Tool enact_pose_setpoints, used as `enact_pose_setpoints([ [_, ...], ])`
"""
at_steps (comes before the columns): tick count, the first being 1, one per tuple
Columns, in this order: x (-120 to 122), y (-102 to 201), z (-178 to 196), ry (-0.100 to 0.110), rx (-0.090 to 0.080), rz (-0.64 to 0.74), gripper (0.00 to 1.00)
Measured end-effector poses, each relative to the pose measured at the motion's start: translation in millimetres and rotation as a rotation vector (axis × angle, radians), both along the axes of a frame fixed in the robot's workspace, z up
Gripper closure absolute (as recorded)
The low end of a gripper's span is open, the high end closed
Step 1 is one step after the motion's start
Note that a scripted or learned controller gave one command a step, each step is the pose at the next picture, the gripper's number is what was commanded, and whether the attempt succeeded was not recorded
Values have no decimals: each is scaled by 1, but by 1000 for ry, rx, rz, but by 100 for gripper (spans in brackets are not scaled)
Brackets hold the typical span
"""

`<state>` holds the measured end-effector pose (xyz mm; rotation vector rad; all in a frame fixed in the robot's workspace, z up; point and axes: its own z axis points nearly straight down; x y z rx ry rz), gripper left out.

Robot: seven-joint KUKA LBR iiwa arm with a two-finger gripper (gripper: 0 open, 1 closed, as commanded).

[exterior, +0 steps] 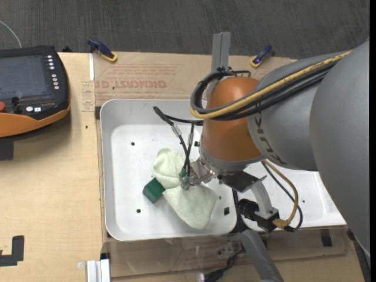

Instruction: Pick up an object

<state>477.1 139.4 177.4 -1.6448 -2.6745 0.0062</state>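
A pale green-white cloth lies crumpled in the left bin, near its front. A small dark green block rests against the cloth's left side. My gripper is down at the cloth's middle, just right of the block, with its tip touching or pressed into the fabric. The orange band and grey wrist loom right above it and hide the bin's right part.
An orange-and-black teach pendant sits on the bench at the far left. Cardboard lies behind the bin with two blue-orange clamps on it. Black cables loop beside the wrist. The right bin is mostly covered by the arm.
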Motion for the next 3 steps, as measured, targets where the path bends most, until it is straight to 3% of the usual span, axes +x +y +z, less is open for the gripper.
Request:
enact_pose_setpoints([
  [1, 25, 37, -61, -40, -2, 42, 100],
  [2, 76, -31, 12, -2, -2, -296, 100],
  [3, 0, -41, 33, 0, -1, -320, 100],
])
